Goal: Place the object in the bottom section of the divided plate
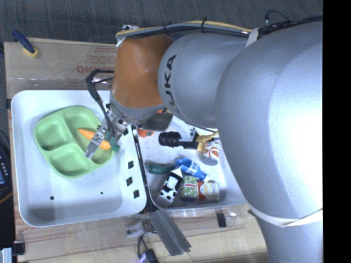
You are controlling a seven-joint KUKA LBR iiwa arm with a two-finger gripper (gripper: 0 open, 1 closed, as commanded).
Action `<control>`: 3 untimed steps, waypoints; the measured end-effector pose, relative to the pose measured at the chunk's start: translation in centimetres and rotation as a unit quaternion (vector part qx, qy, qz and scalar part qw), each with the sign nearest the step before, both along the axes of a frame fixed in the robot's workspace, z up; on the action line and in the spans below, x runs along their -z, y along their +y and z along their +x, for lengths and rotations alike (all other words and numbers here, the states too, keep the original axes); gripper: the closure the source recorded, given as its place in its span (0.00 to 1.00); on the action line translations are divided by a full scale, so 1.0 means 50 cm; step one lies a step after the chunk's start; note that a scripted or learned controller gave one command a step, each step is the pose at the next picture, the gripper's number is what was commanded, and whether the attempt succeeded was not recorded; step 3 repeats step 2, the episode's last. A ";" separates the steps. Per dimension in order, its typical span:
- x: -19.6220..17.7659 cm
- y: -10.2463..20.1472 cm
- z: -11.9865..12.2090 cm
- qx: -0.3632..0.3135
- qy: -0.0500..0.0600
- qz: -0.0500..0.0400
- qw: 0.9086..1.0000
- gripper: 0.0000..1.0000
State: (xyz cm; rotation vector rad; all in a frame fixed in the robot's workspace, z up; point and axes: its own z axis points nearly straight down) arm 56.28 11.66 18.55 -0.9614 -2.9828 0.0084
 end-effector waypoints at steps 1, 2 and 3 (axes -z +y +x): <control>-0.024 0.005 -0.041 0.282 0.000 -0.003 0.959 0.00; 0.076 0.075 0.027 0.430 -0.001 -0.004 0.903 0.00; 0.076 0.075 0.027 0.430 -0.001 -0.004 0.903 0.00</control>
